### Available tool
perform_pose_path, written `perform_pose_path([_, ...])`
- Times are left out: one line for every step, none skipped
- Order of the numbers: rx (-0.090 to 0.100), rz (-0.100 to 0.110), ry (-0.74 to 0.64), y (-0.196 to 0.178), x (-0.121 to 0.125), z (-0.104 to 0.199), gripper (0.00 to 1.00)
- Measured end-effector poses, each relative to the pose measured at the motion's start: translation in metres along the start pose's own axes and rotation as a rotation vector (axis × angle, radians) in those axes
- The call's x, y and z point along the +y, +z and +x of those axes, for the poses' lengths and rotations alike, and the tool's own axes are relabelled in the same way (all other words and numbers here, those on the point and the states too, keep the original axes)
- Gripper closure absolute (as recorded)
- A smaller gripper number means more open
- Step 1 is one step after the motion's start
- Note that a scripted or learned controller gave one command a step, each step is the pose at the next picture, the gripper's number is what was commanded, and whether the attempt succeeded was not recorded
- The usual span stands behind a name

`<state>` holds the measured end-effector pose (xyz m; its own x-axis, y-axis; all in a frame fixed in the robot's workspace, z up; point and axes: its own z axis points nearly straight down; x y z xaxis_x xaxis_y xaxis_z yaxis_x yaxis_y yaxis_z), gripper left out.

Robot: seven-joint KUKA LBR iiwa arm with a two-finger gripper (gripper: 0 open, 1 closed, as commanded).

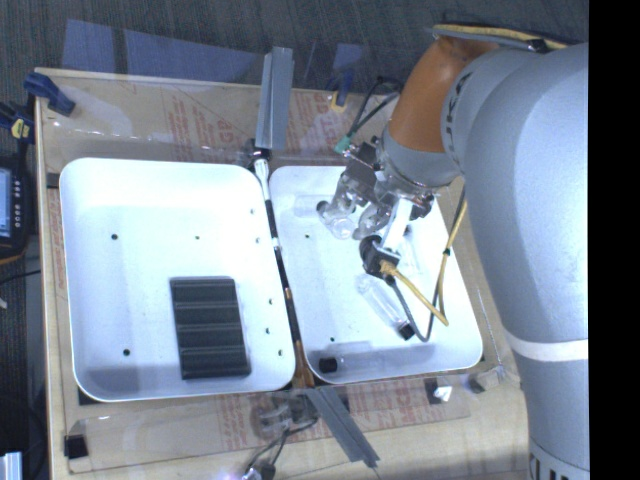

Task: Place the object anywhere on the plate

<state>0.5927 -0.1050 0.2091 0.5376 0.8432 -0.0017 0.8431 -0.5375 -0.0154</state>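
The plate [209, 326] is a dark ribbed rectangle lying flat in the front part of the left bin [100, 198]. A clear, tube-like object [385, 301] with a dark end lies in the right bin [320, 298], near its right side. My gripper [343, 214] hangs over the back half of the right bin, up and to the left of the clear object and well right of the plate. Its tip looks translucent against the white floor, and I cannot make out anything in it.
A small dark piece [330, 365] sits in the front left corner of the right bin. A yellow cable [432, 303] loops down from the wrist over that bin. The ridge [280, 268] between the bins separates gripper and plate.
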Motion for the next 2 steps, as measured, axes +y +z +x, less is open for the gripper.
perform_pose_path([0.001, -0.009, 0.251, 0.012, 0.009, 0.103, 1.00])
perform_pose_path([0.000, -0.007, 0.232, 0.020, -0.063, 0.162, 1.00])
